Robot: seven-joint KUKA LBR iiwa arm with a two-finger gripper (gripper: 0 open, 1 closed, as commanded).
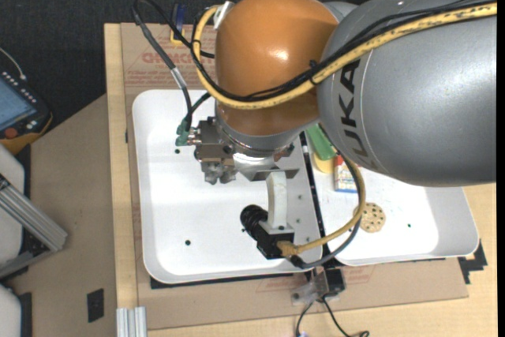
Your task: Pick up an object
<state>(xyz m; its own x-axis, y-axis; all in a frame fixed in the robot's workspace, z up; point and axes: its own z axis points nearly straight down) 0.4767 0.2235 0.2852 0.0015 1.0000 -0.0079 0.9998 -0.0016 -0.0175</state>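
Tan disc, round and pitted with small holes, lies flat on the floor of the right-hand bin as the view shows it, toward that bin's near side and clear of its walls. Nearest the camera runs the front strip of the table, brown like cardboard, with both white bins resting on it. Just beyond the disc and a little toward the view's left sits a small blue and white packet with a touch of red. A yellow piece is right beside it and a green thing just behind that. All three are close to the wall that the two bins share, and they are partly hidden under the arm, so their shapes are hard to make out. Across that wall, the left-hand bin shows a wide bare white floor with a couple of dark specks. Over its middle hangs the tool, a grey metal block under the wrist, well apart from the disc and the other items. Whether it is open or closed, or has hold of anything, cannot be told from this angle. Above it bulges the orange band, with the grey arm stretching off to the view's right. Farther back is the table's far edge, with red print on it.
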